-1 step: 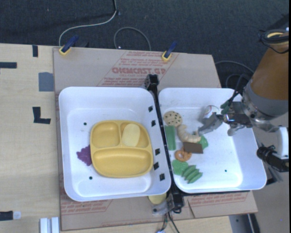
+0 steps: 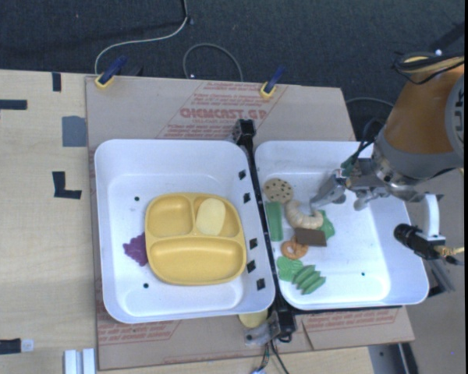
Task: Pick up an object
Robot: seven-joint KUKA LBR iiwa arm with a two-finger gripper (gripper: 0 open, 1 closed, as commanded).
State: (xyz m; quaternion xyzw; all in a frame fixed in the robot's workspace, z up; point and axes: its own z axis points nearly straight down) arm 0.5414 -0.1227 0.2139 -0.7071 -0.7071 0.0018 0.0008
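Note:
In the right bin (image 2: pixel 374 279) lie several small toy foods. A round speckled cookie (image 2: pixel 278 188) sits at the upper left, with a green stick (image 2: pixel 274 220) below it. A tan curved piece (image 2: pixel 303 215) rests against a brown block (image 2: pixel 311 238). An orange pretzel (image 2: pixel 294 249) and green leafy pieces (image 2: pixel 303 276) lie lower down. My gripper (image 2: pixel 345 198) hovers over the upper middle of this bin, just right of the tan piece. It is open with nothing between its fingers.
The left bin (image 2: pixel 113 209) holds a yellow divided tray (image 2: pixel 193 257) with a pale yellow piece (image 2: pixel 210 216) in its upper right compartment. A purple item (image 2: pixel 135 248) lies against the tray's left side. A black divider (image 2: pixel 253 209) separates the bins.

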